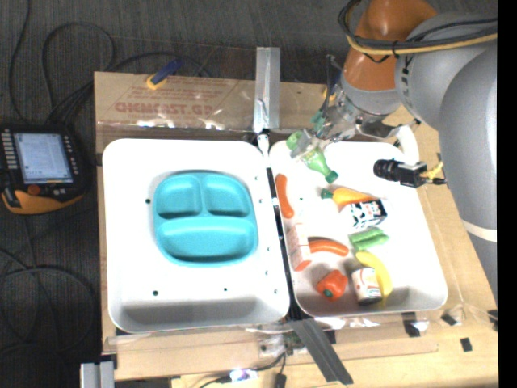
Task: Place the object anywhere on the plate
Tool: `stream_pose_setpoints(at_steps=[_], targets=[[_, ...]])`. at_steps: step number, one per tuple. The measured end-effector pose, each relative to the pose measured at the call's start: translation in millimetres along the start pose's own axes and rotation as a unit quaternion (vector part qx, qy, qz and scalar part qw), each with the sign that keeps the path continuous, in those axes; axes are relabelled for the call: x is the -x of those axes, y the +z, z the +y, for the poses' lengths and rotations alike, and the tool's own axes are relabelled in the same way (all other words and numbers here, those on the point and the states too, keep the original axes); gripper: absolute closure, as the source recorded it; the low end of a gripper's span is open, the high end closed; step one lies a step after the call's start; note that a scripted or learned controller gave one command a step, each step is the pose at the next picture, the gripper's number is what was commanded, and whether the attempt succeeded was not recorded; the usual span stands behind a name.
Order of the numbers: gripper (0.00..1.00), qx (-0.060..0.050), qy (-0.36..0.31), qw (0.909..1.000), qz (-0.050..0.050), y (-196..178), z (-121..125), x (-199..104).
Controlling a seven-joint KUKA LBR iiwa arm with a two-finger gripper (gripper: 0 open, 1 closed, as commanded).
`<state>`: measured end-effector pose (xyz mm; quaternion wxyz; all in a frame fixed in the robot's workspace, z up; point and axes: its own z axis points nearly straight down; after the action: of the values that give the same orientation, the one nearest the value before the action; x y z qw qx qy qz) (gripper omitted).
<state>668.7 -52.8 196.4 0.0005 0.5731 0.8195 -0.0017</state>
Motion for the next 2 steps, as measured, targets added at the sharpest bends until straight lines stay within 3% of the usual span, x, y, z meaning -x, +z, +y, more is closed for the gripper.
stream_pose_setpoints(at_steps=[1,2], targets=[[1.0,0.0,-0.007,1.0,0.002,14.7,0.7,-78.9],[1.0,0.0,-0.038,0.9993,0.002,14.3,-6.7,-138.2]])
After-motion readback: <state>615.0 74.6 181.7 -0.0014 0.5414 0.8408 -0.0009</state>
